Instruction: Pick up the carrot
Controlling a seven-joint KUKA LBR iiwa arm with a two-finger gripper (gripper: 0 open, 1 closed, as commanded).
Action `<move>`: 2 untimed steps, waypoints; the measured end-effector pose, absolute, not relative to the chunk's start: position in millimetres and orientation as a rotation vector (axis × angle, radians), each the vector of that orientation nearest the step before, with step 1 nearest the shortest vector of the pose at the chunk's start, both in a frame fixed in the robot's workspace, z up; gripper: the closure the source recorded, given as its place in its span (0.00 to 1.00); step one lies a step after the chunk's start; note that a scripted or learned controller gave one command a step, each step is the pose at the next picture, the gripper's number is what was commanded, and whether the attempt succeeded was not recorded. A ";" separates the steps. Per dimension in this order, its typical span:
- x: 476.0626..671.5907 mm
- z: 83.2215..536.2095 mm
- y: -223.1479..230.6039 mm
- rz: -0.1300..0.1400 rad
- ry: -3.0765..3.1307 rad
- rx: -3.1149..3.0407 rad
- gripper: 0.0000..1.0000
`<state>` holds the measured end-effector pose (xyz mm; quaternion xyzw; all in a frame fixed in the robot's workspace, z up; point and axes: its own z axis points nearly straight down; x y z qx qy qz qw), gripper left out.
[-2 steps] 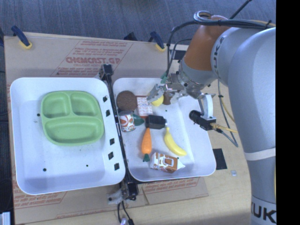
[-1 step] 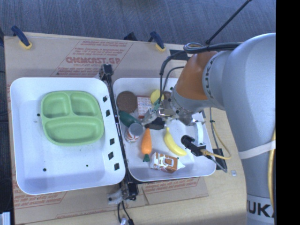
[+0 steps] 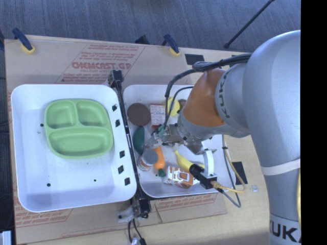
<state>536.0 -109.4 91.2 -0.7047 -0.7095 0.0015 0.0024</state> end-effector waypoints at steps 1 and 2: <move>536.1 101.2 -109.5 0.008 -2.231 -2.202 1.00; 496.4 202.4 -38.4 0.002 -2.228 -2.210 1.00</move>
